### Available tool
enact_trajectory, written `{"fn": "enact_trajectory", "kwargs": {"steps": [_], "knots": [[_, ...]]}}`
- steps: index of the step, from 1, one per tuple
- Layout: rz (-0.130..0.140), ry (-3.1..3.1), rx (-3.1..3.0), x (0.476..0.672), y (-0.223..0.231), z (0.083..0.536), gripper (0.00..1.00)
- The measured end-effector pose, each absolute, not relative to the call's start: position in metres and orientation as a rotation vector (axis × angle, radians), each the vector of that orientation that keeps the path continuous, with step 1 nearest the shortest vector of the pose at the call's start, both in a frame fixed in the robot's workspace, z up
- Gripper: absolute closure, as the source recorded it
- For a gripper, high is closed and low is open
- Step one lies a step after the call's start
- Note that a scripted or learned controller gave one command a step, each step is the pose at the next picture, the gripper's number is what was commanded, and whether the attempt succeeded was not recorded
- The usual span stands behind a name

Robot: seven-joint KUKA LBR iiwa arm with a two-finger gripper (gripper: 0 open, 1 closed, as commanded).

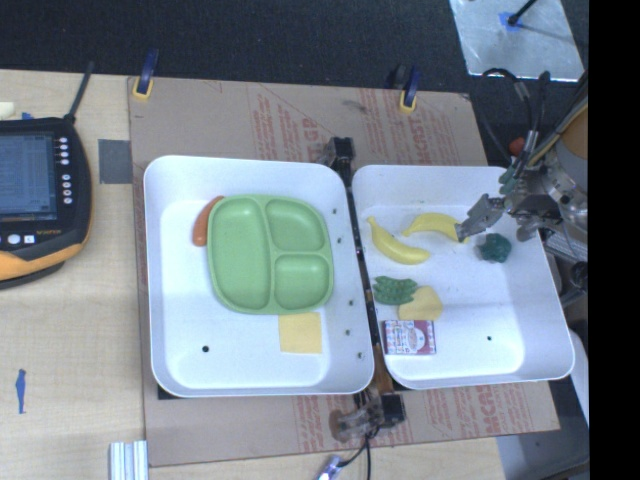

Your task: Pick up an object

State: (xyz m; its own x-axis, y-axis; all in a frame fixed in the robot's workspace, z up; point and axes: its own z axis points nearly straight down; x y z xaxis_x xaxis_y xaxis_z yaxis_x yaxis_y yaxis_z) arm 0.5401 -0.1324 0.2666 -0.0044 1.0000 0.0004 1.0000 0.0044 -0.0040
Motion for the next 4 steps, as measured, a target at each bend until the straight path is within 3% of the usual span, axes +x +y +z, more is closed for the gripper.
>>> {"fn": "enact_trajectory", "kwargs": {"steps": [1, 2, 3, 4], "knots": [[0.009, -2.223, -2.212, 0.564, -0.128, 0.094, 0.0], [0.003, -2.225, -2.216, 0.623, -0.162, 0.092, 0.0], [0.001, -2.225, -2.215, 0.657, -0.182, 0.092, 0.0], [0.003, -2.229, -2.211, 0.657, -0.182, 0.103, 1.0]]}}
